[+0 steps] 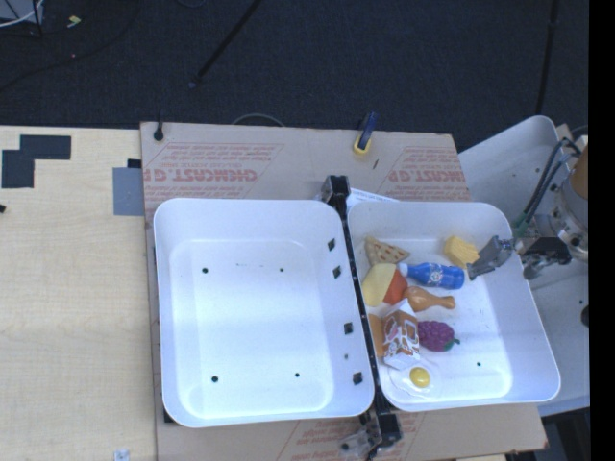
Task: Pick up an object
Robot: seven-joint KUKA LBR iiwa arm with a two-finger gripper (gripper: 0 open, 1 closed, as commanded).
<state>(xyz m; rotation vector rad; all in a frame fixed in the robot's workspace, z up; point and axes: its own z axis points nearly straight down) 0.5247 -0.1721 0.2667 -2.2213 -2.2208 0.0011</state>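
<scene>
Just left of the gripper (506, 254) lies a yellow block (461, 250).

Grey arm (567, 224) with dark metal jaws, thin cables.

Dark carpeted floor (288, 46) is seen from 10 to 2 o'clock, crossed by cables (226, 29). A pale wooden benchtop (67, 325) is lit evenly at 8 o'clock.

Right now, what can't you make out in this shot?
- Gripper: small and dark in the camera view, finger state unclear.
- Arm: cut off by the right edge.
- Blue bottle: label too small to read.
- Red and white packet: print blurred; partly overlapped by the chicken drumstick.
</scene>
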